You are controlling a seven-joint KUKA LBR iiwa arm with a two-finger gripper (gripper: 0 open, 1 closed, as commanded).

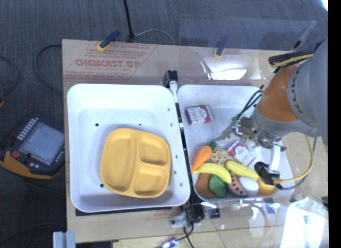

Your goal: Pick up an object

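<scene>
I'm seeing two white bins, one yellow tray, two bananas, one carrot, and one red packet.

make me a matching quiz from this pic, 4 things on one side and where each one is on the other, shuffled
Things:
1. yellow divided tray
2. small red and white packet
3. carrot
4. handheld pendant

Places:
A. floor, left of the bench
B. left bin
C. right bin, far end, lying alone
D. right bin, left edge of the toy food pile

Pairs: 1-B, 2-C, 3-D, 4-A
</scene>
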